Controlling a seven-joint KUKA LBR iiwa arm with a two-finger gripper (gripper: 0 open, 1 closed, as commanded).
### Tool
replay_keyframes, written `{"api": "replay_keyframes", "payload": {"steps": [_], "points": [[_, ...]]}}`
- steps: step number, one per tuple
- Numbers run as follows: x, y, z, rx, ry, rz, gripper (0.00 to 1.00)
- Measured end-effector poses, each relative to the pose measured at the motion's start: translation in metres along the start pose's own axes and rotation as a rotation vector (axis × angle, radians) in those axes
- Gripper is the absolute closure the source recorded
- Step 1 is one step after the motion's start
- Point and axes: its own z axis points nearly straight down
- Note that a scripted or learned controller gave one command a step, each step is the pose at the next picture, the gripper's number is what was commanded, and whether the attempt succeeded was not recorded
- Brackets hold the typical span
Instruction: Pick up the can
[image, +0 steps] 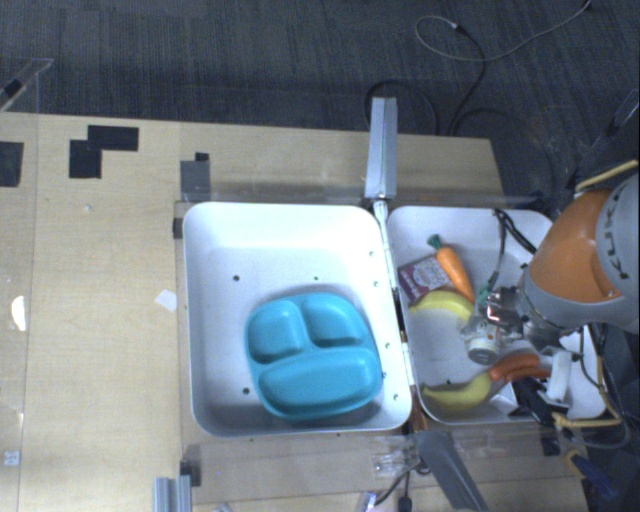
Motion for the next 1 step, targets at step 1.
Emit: {"api": "replay_keyframes", "payload": {"steps": [1], "points": [[0.0861, -0.0303, -0.0834, 0.018, -0.006, 0.531, 1.0]]}}
